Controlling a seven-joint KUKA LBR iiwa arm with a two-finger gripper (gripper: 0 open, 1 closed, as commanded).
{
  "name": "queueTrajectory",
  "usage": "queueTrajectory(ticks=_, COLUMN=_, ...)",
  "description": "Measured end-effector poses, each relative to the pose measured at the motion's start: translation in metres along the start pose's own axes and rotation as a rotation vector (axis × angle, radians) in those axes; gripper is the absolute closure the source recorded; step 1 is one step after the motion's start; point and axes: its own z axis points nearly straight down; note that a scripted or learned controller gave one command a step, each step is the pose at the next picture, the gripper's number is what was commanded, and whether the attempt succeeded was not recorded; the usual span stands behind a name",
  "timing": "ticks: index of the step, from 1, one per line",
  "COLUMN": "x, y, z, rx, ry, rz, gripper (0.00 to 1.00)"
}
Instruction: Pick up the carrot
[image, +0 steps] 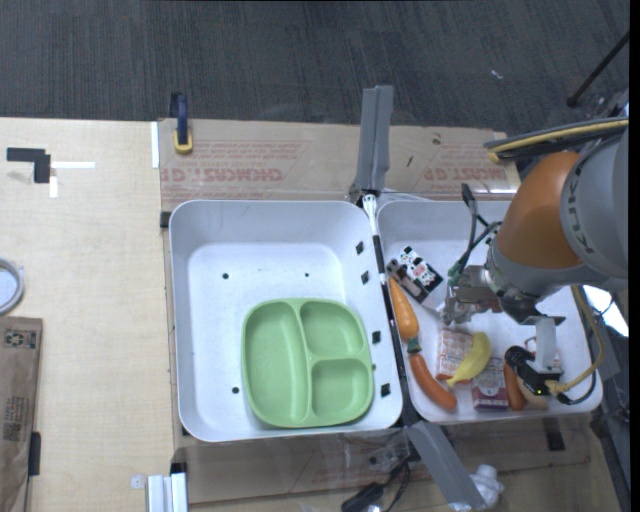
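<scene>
The pincer (457, 308) hangs low in the right bin (585, 400), just beside the carrot (403, 309) along the left wall; its opening I cannot tell.

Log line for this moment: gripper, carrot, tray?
gripper: over right bin, fingers unclear | carrot: at right bin's left wall, apart from gripper, not held | tray: left bin

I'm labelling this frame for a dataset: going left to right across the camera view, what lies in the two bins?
Green divided plate in the left bin → carrot at the right bin's left wall → black-and-white pack → banana → the arm's claw hangs above this bin.
</scene>
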Motion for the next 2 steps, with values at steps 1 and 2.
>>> queueTrajectory(ticks=1, x=0.041, y=-0.06, z=-0.091, rx=-0.001, ry=-0.001, rz=0.272, gripper=1.0)
queueTrajectory(ticks=2, x=0.031, y=-0.066, z=-0.118, rx=-0.003, ry=-0.001, rz=-0.102, gripper=1.0)
